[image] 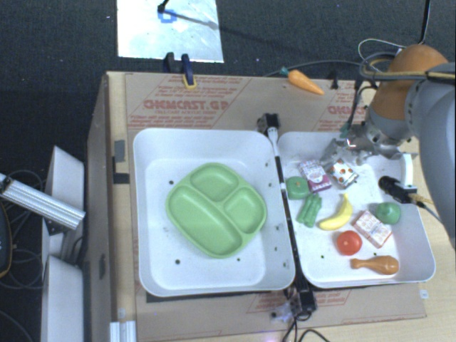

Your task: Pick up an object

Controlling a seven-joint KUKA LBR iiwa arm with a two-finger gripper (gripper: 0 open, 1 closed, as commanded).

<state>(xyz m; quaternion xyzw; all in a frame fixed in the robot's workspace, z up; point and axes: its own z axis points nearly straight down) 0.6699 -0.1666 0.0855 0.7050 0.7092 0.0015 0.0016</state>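
Nearest, along the front of the shallow white right bin [425, 262]: an orange-brown plastic drumstick [375, 264], a red plastic tomato [348, 242], a red-and-white checked small box [373, 228]. Just behind, a yellow plastic banana [338, 215], a green ridged plastic vegetable [309, 209], a green rounded plastic piece [387, 211] partly blurred. Left, in the shallow white left bin [153, 191], a light green divided plastic plate [216, 209]. Farther in, a pink-and-white small packet [314, 174] and a white printed small carton [344, 174]. Above that carton, the end effector [350, 150], metallic and blurred; released or clenched, cannot tell. Farthest, on the tabletop [214, 102], an orange plastic carrot [306, 82]. Grey arm [420, 98] cut off at right.
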